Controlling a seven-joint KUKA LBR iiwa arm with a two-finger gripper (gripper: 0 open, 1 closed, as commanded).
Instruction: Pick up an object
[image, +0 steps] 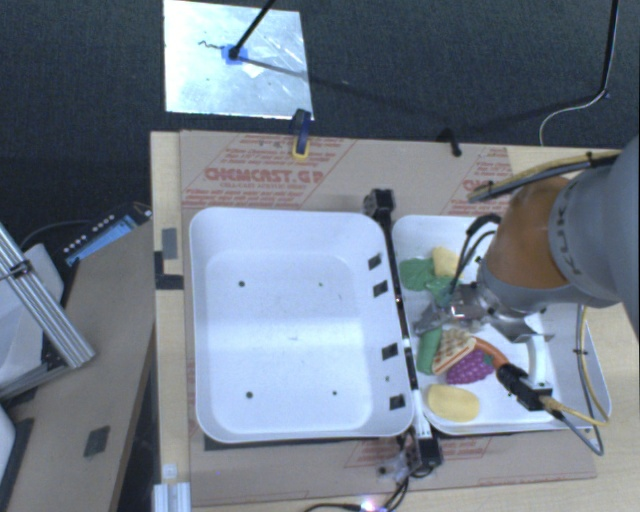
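Red print "CHEMCAST GP" reads on the brown paper-faced sheet (330, 165) that covers the table, once left of centre at the far side and again, partly cut off, at the far right. No other writing is legible.

Large shallow white left bin (290, 320): bare floor, only small dark dots on it, plenty of free room. Small white right bin (420, 232): crowded. Toy food sits in its left half: green leafy plastic piece (418, 270) at the far left, pale yellow piece (445, 261) just beside it, green wedge (429, 350), tan striped sandwich-like piece (455, 350), purple grape cluster (470, 370) touching an orange strip (492, 352), and a yellow oval piece (453, 402) near the front rim. Items are packed close, several touching.

Grey arm with orange band (530, 250) reaches in from the right and hangs over the right bin. The pincer (448, 315) is low among the green and sandwich pieces; cannot tell whether it is released or clenched, and nothing is clearly seen gripped.

Black clips line the divide between the bins. A yellow-blue clamp (300, 135) sits at the sheet's far edge.
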